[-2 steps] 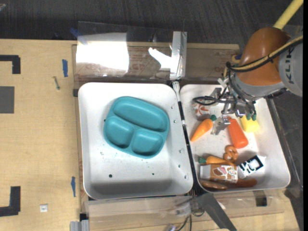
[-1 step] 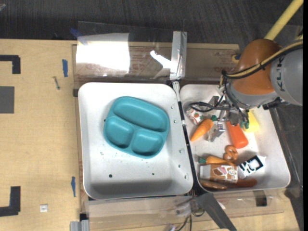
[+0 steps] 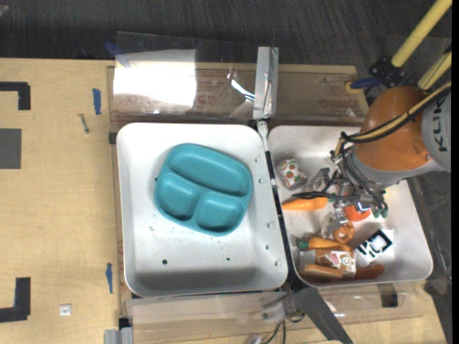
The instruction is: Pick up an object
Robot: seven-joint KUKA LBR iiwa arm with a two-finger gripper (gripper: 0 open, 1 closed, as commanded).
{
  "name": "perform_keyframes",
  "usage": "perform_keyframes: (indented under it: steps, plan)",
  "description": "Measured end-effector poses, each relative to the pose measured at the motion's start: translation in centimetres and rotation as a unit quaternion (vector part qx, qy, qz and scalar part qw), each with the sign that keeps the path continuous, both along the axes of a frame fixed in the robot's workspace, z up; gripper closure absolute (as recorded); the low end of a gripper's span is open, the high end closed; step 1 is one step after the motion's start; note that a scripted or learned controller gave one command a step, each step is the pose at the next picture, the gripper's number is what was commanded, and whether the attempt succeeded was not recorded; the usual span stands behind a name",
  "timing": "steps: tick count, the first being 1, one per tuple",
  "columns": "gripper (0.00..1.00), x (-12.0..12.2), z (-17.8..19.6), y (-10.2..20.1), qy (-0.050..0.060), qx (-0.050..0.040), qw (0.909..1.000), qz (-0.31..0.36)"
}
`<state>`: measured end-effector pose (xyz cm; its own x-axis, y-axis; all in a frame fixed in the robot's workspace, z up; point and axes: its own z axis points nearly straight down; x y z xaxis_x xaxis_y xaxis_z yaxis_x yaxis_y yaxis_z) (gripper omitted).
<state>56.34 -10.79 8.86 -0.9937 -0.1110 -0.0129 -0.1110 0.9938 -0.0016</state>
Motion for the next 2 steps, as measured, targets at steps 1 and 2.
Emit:
perform_keyframes:
  steps: [1, 2]
  plan:
    - [0.0, -0.1, 0.0, -2.6, -0.001, 0.0002, 0.997, 0.078]
    - [0.0, -3.1, 0.0, -2.8, -0.002, -0.0008, 1.0, 0.0]
